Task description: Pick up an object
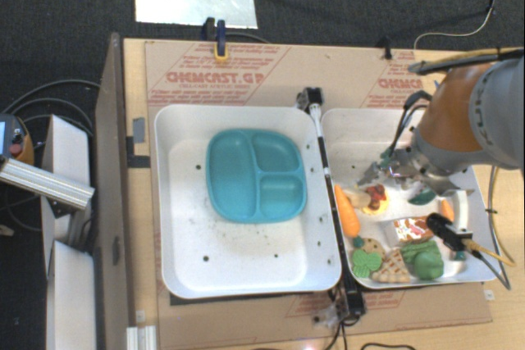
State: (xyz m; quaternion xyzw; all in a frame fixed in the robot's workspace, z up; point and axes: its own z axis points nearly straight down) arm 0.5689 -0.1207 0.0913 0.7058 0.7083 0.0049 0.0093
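Note:
My gripper [384, 174] hangs low over the middle of the right bin [361, 135], reaching in from the right. Just below it lie a small dark red piece [376, 193] on a yellow piece [378, 207]. An orange carrot [347, 211] rests along the bin's left wall. A teal piece [423, 197] sits under the wrist, partly hidden. Along the front of the bin are a green cookie-like shape [367, 261], a tan waffle piece [394, 265], a green leafy toy [423, 259] and a red and white item [410, 229]. Nothing shows between the gripper's tips.
The left bin [189, 258] holds a teal divided plate [254, 176]. A black rail [321, 160] separates the two bins. A small orange piece [446, 209] lies near the right bin's right side. Cardboard [246, 70] covers the bench behind the bins.

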